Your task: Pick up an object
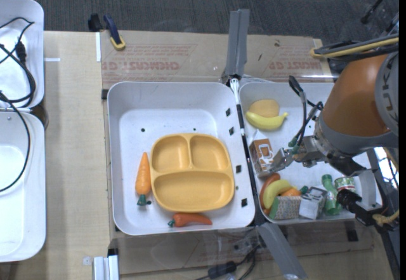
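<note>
Just beside the fingers (279,159) lies a small brown carton (261,149); approach step, apparently; finger spacing cannot be told; next: descend and close.

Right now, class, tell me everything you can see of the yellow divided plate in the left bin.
The yellow divided plate looks like smooth matte plastic, a rounded rectangle with a raised rim. Ridges split it into three compartments: two smaller ones at the far side, one wide one nearer the camera. It lies flat and upright in the left bin, toward its near edge. An orange carrot lies along its left side, another carrot along its near edge.
</note>
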You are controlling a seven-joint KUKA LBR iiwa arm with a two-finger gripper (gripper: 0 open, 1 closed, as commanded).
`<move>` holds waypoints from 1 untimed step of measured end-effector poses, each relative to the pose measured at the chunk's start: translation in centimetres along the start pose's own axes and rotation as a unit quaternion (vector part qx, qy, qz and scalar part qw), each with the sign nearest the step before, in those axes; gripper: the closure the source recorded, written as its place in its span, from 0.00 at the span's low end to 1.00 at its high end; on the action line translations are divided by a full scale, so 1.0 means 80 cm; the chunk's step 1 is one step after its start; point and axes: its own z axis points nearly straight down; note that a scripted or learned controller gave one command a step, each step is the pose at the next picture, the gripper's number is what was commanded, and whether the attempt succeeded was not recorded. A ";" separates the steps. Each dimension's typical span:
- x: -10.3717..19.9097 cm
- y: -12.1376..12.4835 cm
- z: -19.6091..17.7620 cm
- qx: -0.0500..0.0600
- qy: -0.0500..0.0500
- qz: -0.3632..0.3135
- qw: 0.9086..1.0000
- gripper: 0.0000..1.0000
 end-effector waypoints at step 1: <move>-0.062 -0.004 0.118 -0.006 -0.001 -0.001 1.000 0.00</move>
